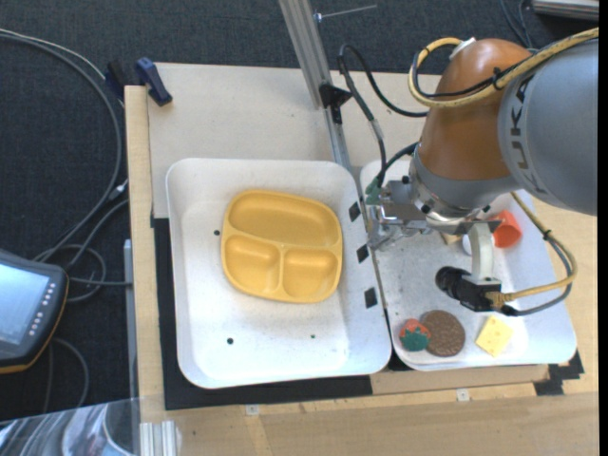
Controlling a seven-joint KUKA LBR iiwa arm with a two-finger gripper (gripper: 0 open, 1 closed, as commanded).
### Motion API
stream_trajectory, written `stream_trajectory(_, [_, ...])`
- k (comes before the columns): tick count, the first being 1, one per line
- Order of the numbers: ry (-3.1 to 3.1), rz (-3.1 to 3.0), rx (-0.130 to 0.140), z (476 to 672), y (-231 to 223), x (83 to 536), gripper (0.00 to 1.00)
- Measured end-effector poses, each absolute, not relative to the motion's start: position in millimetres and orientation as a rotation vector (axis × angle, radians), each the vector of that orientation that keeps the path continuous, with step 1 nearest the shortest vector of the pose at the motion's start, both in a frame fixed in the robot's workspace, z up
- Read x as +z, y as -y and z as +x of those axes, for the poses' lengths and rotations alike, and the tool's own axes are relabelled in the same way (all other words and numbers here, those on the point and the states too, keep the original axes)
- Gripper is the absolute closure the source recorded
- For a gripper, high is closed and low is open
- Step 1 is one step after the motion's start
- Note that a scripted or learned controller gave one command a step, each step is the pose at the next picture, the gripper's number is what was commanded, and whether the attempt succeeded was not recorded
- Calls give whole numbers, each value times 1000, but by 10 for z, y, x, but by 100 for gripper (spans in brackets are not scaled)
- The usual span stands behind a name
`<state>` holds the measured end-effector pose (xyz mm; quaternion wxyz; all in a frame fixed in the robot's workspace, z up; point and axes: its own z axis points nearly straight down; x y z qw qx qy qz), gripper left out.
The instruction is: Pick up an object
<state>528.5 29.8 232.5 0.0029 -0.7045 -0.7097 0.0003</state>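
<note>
- Camera view looked down on a desk (228,103) with two white bins side by side, pretty standard setup.
- Left bin (190,188) had just one thing in it: a yellow plate (282,245) with three compartments, sitting flat around the middle, a bit toward the far side.
- Right bin (408,274) had the small stuff, all bunched along the near edge: a brown round disc (444,332), a little red and green piece (414,333) touching its left side, and a yellow wedge (495,334) just to its right.
- An orange thing (506,230) sat further back in that same bin, half hidden by the arm, so no idea what it really was.
- The arm (475,122) came in from the right and hung over the far half of the right bin, its wrist near the bin's left wall.
- Jaws: honestly couldn't tell if they were spread or pressed together, the wrist covered them from this angle. Nothing visibly pinched.
- A blue clip (152,81) sat on the desk's far left corner, well away from both bins.
</note>
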Motion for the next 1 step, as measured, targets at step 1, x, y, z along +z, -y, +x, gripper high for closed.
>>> stream_trajectory(1, [2229,-2210,-3,5283,-917,2322,100])
